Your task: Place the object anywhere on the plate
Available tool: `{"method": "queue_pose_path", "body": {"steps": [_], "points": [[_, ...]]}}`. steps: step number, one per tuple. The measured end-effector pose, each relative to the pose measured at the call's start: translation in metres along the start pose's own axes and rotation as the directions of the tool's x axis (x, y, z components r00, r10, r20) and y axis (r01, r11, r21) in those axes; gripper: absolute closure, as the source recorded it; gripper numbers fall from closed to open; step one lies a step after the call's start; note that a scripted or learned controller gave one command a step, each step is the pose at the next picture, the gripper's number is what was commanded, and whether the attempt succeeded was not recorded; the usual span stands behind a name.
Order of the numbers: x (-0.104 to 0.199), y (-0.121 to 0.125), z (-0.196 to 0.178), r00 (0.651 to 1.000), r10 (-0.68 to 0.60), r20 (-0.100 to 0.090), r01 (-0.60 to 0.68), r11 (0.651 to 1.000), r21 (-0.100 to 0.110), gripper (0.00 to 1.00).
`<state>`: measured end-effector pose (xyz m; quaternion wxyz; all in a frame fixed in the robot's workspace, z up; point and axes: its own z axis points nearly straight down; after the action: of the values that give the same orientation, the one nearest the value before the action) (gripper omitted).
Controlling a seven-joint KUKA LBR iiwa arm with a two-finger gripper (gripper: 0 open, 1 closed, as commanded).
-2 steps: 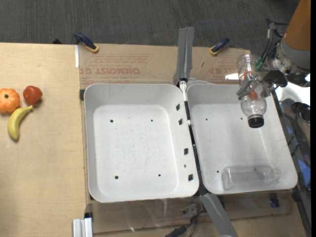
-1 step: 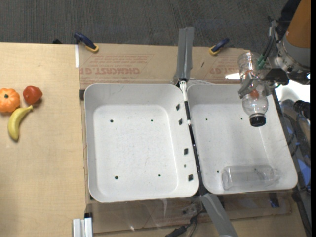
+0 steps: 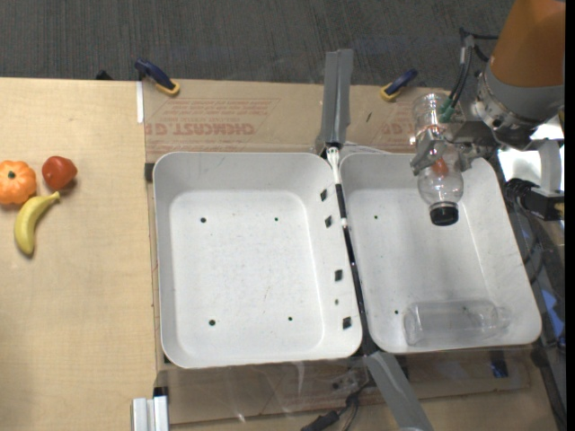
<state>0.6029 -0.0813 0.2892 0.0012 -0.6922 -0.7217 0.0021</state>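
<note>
You have a clear plastic bottle with a dark cap hanging off the gripper over the far end of the right bin, cap pointing down toward the bin floor. The bottle looks lifted clear of the bin, and it seems to sit between the fingers, so I judge the gripper to be closed on it, though the transparent plastic makes the exact contact hard to read.

A second clear bottle lies on its side near the front edge of the same bin. The left bin has nothing in it that I can make out.

No plate can be made out on the tabletop or in either bin, so you cannot yet call any part of the placing done; at most the pick looks complete. What is left is the carry to wherever the plate stands, then the release.

The arm comes in from the right, with its orange band above the far right corner of the right bin and the wrist angled down and leftward. At the tabletop's left edge sit a small orange pumpkin, a red tomato and a banana, well apart from the bins.
</note>
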Motion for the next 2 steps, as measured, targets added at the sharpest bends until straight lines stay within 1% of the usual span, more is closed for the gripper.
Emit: {"method": "queue_pose_path", "body": {"steps": [1, 2], "points": [[0.063, -0.037, 0.047, 0.987, 0.16, 0.0, -0.16, 0.987, 0.002, 1.0], [0.101, -0.095, 0.039, 0.98, 0.199, 0.0, -0.199, 0.98, 0.001, 1.0]]}}
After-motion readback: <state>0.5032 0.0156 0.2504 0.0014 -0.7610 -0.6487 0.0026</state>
